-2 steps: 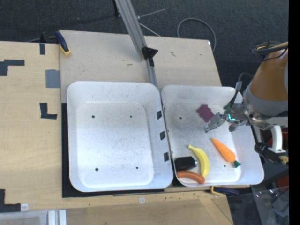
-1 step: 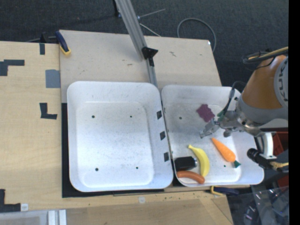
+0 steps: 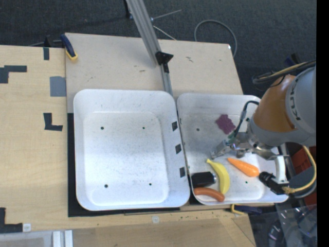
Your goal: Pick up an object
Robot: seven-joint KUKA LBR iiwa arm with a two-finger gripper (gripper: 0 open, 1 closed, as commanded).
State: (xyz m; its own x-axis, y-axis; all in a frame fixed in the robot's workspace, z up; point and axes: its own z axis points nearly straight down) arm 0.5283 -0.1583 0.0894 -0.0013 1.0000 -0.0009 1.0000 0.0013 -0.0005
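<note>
End effector (image 3: 222, 149), finger state indiscernible, low in right bin (image 3: 205, 103) at frame's lower right, just above banana (image 3: 221, 174); carrot (image 3: 243, 166), black block (image 3: 202, 179), sausage (image 3: 209, 193), purple piece (image 3: 225, 123) crowd nearby.

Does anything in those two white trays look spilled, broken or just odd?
Nothing looks spilled or broken. The banana, carrot, sausage, black block and purple piece all crowd the right tray.

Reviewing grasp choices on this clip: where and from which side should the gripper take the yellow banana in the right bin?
Probably the banana mid-body, from straight above, fingers closing across its narrow width. It lies flat and curved, with the black block near its left and the orange carrot to its right, so the middle looks most accessible.
</note>
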